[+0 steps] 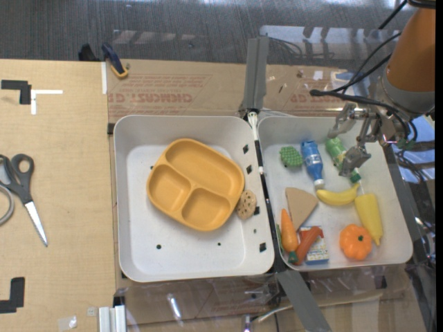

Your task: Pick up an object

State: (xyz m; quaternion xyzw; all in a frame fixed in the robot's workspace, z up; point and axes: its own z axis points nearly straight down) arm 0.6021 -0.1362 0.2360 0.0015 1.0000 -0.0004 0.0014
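Near rim, right bin [405, 258]: a small carton [317, 254] and a red piece [308, 241] lie against the front wall, touching a carrot [288, 230]; an orange pumpkin [355, 242] sits just beside them. Packed this tightly, they leave little room for fingers to drop on either side.
Middle, right bin: a tan wedge [300, 205] lies flat, a banana [338, 197] just beyond it, and a yellow corn-like piece [369, 215] leans along the right wall. Judged as targets, the banana stands freest.
Far part, right bin: a blue bottle [313, 160] lies lengthwise beside a green bumpy piece [291, 157]; a green item [336, 147] sits near the gripper.
Gripper [354, 159]: it hangs low over the bin's far right, just above the banana's upper end and beside the green item. Nothing is visibly between its fingers. Whether the jaws stand apart or together I cannot tell; cables and linkage blur the tips.
Task's thing: no object is named, so the likeliest pick is the banana or the green item, both in the right bin under the gripper.
In the way: the right wall and the corn-like piece crowd an approach from that side.
Left bin [131, 254]: a yellow divided plate [195, 183] with a cookie [246, 203] at its edge, well apart from the arm.
Bench, far left: scissors [24, 192] lie on the board.
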